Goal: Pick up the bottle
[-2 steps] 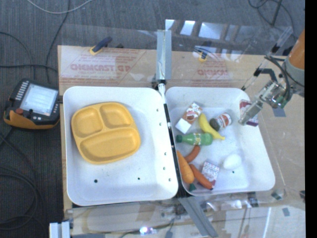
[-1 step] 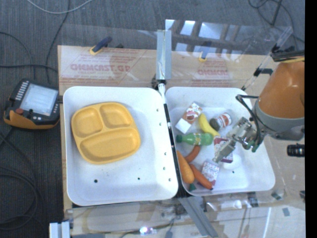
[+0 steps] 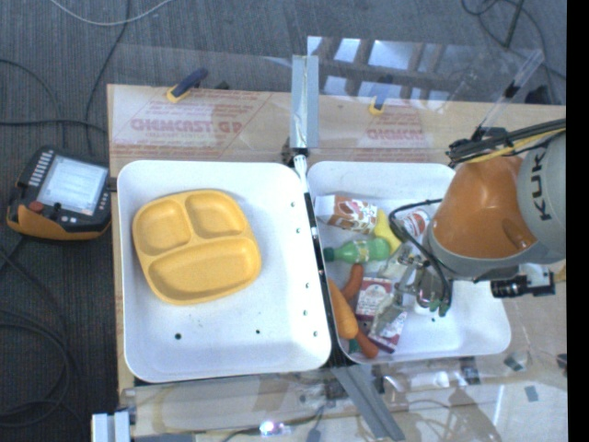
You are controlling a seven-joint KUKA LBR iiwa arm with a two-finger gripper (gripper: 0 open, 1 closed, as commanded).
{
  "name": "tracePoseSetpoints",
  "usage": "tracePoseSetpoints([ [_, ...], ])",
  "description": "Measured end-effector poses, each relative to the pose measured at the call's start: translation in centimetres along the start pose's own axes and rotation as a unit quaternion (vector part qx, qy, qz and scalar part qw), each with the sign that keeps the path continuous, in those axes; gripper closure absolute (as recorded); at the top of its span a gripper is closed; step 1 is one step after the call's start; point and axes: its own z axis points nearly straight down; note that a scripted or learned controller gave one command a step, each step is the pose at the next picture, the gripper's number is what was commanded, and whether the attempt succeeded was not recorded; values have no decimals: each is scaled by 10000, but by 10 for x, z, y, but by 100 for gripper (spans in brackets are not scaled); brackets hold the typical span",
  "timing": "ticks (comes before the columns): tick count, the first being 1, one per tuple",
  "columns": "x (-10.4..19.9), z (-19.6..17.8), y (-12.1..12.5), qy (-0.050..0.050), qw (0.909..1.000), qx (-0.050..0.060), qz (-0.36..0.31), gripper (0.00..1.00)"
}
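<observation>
You are seeing one green plastic bottle (image 3: 361, 250) lying beside two orange carrots (image 3: 342, 309); whether the two-finger gripper (image 3: 411, 288) is grasping anything cannot be told.

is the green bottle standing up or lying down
Lying down: the green bottle rests on its side in the right bin, long axis running across, beside the carrot.

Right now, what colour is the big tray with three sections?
Yellow. The tray shows plainly in the camera view, in the left bin.
</observation>
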Motion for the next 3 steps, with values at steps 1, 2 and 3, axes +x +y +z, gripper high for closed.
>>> tracePoseSetpoints([
  [1, -74, 9, -23, 5, 9814, -15, 1922, 0],
  [2, -151, 14, 40, -4, 9784, 50, 2066, 0],
  [3, -153, 6, 39, -41, 9785, 66, 2061, 100],
])
